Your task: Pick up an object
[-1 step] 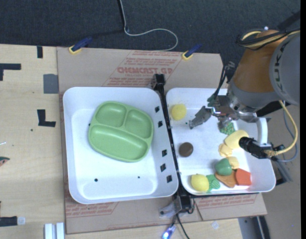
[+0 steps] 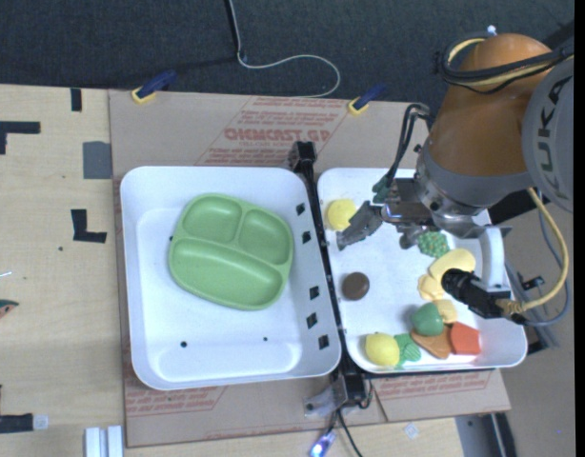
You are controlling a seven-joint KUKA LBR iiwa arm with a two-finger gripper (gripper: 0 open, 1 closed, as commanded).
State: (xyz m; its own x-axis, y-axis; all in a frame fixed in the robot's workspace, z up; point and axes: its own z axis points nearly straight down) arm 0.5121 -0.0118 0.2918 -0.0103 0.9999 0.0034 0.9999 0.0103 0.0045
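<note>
My gripper (image 2: 381, 233) hangs over the right bin (image 2: 388, 288), near its upper left part. Its fingers (image 2: 354, 228) are spread open and hold nothing. A yellow ball (image 2: 339, 212) lies just left of the left finger, against the bin's wall. A brown disc (image 2: 355, 285) rests on the bin floor below the gripper. A green knobbly piece (image 2: 432, 244) peeks out under the wrist. Toy foods crowd the lower right corner: a yellow banana-like piece (image 2: 445, 276), a green pepper (image 2: 428, 318), a red-orange block (image 2: 465, 339) and a yellow lemon (image 2: 382, 349).
The left bin (image 2: 150, 350) holds a green divided plate (image 2: 231, 249). The arm's orange-banded wrist (image 2: 488, 112) looms over the right bin's upper right side. A black divider with clips (image 2: 316, 255) runs between the bins. Cardboard lies under both.
</note>
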